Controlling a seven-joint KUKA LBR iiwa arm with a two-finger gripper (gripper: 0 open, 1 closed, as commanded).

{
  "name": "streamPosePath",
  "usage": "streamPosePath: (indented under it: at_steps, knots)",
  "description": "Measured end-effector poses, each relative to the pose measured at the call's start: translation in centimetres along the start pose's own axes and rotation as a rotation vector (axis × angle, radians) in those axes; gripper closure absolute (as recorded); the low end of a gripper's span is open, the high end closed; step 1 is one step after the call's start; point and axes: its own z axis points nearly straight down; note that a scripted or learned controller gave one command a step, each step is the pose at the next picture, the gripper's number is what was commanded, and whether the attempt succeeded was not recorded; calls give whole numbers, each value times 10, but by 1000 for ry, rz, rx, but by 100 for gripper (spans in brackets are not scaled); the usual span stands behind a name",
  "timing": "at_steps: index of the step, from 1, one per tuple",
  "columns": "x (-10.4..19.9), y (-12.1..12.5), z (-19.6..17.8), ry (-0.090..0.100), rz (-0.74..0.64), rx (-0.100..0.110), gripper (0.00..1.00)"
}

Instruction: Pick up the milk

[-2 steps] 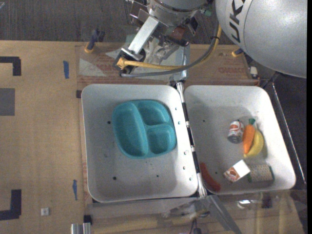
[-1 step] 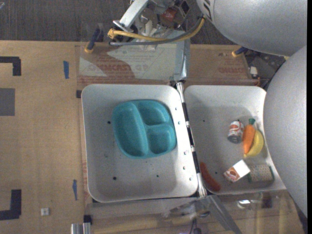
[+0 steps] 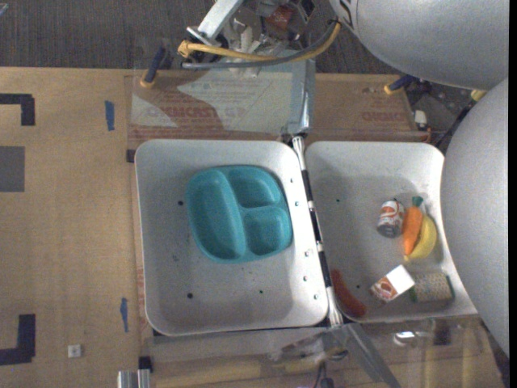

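The gripper [image 3: 271, 6] hangs at the top centre of the frame, above both bins; whether it is open or closed cannot be told. One milk carton [image 3: 393, 284] lies in the lower part of the right bin [image 3: 355, 164], beside one speckled block [image 3: 434, 288] and near one red pepper [image 3: 347, 293], with one can [image 3: 391, 217], one carrot [image 3: 413, 225] and one banana [image 3: 426, 241] above. The left bin [image 3: 161, 289] holds one teal plate [image 3: 240, 213] with three compartments. Labels are too blurred to read.

I can read almost nothing here. The cardboard sheet [image 3: 214, 103] above the left bin, in the upper middle of the frame, carries red printing, but it is too blurred to spell out. The milk carton [image 3: 393, 284] shows a red patch, illegible.
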Motion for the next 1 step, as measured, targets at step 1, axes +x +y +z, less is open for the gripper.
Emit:
streamPosePath:
  at_steps: [1]
  knots:
    - [2,-1,-9,0,-5,-2,100]
